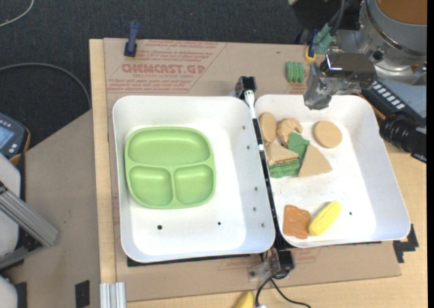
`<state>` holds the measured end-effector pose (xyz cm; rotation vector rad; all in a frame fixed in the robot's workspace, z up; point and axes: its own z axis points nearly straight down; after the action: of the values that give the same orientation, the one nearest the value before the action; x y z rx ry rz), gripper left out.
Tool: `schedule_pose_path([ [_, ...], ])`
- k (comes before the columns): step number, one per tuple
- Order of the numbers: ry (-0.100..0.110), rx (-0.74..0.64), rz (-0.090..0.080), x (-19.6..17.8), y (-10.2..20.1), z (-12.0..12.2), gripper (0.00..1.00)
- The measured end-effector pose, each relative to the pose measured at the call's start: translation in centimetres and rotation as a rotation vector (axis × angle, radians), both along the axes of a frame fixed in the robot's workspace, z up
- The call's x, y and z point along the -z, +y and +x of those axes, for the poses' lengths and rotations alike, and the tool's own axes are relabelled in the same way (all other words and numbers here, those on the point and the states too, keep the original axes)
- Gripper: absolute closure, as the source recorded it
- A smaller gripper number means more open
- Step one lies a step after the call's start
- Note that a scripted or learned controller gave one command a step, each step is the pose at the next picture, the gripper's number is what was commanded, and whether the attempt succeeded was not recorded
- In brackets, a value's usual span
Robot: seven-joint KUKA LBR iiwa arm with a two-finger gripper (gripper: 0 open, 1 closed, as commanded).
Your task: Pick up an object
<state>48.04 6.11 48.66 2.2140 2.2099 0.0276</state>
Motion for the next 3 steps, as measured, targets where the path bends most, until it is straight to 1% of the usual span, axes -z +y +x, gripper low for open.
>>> schedule_pose_path([
  [1,0.007,0.005,-0.008,-5.2,-7.2,12.4,1.00],
  [2,0.027,-0.002,-0.002,-2.4,-6.3,6.0,1.00],
  [3,0.035,0.000,-0.003,9.5,-5.7,2.9,1.00],
])
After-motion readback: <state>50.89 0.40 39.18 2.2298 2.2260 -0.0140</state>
